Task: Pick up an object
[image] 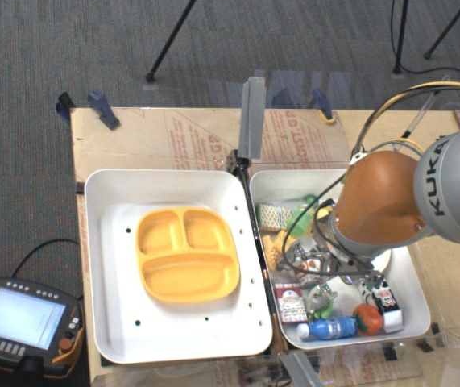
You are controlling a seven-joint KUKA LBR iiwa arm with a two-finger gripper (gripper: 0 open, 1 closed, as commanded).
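Reaching down into the right bin (413, 290), the arm (379, 200) sits over the clutter with its orange band covering most of the wrist. The hand (320, 271) is low among the items, near the bin's middle; whether it is wide, narrow or holding something I cannot tell, as the wrist and clutter mask it.

Landmark is the right bin. Inside it: a green-patterned packet (275, 215) at the far left corner, a green item (304, 214) just beside that, a red-and-white carton (291, 302) at the near left, a blue bottle (329, 328) along the near wall, a red-orange ball-like thing (367, 318) beside the bottle, and a black-and-white piece (386, 298) toward the near right. Left of the right bin, the other bin (101, 216) holds a yellow divided plate (188, 254).

Step, as I judge it: descent or grasp try on a small item at mid-bin, nothing visibly secured. Next move likely calls for closing on one object, then a straight lift clear of neighbours; crowding makes a miss or a double-grab plausible.
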